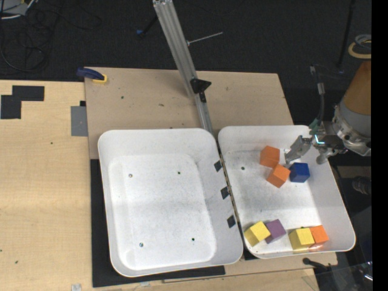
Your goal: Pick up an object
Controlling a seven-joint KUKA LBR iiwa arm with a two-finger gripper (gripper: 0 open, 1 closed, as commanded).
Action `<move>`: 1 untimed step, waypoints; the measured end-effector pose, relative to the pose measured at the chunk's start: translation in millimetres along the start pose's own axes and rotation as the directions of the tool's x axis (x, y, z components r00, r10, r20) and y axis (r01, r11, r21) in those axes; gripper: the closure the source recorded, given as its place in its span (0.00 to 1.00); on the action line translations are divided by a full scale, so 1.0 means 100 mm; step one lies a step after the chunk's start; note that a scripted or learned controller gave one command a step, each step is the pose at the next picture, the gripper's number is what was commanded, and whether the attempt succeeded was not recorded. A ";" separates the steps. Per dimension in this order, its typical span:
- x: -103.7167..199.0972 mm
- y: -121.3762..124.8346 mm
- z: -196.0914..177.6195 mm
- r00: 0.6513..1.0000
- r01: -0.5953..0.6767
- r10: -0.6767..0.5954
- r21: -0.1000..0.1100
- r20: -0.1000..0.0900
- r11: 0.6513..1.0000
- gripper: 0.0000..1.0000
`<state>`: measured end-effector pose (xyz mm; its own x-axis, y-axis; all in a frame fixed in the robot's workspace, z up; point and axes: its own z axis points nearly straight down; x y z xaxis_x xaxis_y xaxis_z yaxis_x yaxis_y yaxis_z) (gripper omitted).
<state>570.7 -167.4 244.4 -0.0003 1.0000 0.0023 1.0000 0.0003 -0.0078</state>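
The right bin [343, 212] holds several small cubes. Two orange cubes [270, 157] [279, 176] and a blue cube [299, 172] lie in its far half. Along its near edge sit a yellow cube [259, 232], a purple cube [276, 228], another yellow cube [301, 238] and an orange cube [319, 234]. My gripper [308, 153] hangs over the bin's far right part, just above and behind the blue cube. Its fingers [295, 148] are spread open, and nothing is between them.
The left bin [157, 133] stands beside the right one, joined by black clips [225, 192]. A slanted aluminium rail [180, 53] rises behind the bins. A blue and yellow clamp [92, 74] lies at the bench's far left corner.
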 end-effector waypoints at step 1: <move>-0.01 0.01 -0.02 1.000 -0.001 0.001 -0.005 0.001 1.000 0.00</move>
<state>571.4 -167.9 246.8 0.0004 1.0000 0.0011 1.0000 -0.0004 -0.0031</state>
